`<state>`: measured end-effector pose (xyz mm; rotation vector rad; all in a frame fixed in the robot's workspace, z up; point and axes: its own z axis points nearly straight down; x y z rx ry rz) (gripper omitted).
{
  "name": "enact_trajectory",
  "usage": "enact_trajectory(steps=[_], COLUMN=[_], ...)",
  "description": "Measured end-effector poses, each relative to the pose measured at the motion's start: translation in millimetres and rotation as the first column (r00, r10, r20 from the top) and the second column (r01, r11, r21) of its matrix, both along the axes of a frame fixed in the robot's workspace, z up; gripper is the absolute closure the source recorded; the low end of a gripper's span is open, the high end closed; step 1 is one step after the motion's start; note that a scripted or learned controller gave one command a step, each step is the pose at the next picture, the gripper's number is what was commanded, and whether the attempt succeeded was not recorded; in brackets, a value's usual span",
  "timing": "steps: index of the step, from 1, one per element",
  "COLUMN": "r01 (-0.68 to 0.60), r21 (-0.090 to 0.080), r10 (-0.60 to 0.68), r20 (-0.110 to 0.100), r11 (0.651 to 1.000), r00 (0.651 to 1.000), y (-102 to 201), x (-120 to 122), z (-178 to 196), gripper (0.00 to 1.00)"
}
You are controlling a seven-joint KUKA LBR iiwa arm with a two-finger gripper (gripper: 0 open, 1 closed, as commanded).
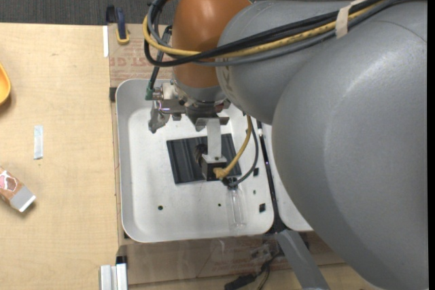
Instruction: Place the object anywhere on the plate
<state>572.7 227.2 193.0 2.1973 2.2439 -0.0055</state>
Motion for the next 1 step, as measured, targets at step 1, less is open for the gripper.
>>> enact_trajectory(steps=[1], r01=[0.000], r21=[0.000], r10=[0.000], r20=[0.000], r11=[1.000], r00=[1.000], y=[0.0], x=[0.0], z=[0.0], gripper=[0.00])
